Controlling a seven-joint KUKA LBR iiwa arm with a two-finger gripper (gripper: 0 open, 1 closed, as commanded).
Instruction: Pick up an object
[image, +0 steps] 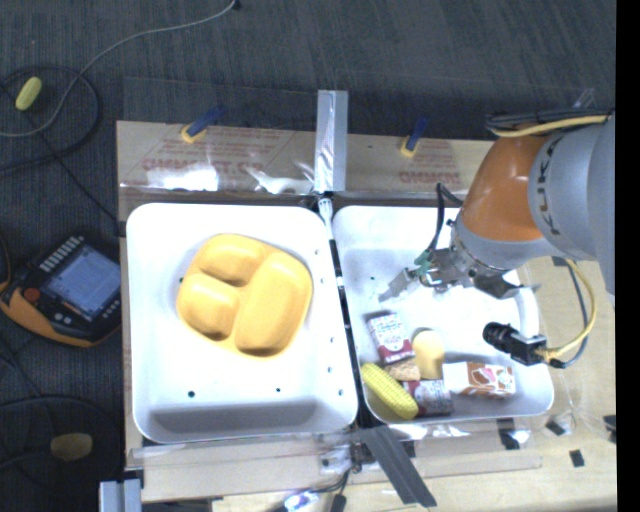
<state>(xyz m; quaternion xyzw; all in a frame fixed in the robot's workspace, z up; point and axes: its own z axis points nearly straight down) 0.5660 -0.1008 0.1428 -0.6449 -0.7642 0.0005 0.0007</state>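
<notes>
My gripper (425, 275) hangs over the middle of the right bin (375, 235), below the arm's orange band. It sits just above and behind a cluster of small objects at the bin's front. In that cluster are a red snack packet (389, 336), a pale yellow round fruit (428, 350), a yellow corn cob (389, 391), a dark can (434, 398) and a small red-and-white carton (489, 379). Nothing shows in the gripper's grasp. A large yellow lobed object (243, 292) lies in the middle of the left bin (160, 400).
A metal divider (331, 150) runs between the two bins. A black cable connector (510, 340) hangs from the arm over the right bin's right side. A handheld pendant (70, 290) lies on the floor to the left of the bench.
</notes>
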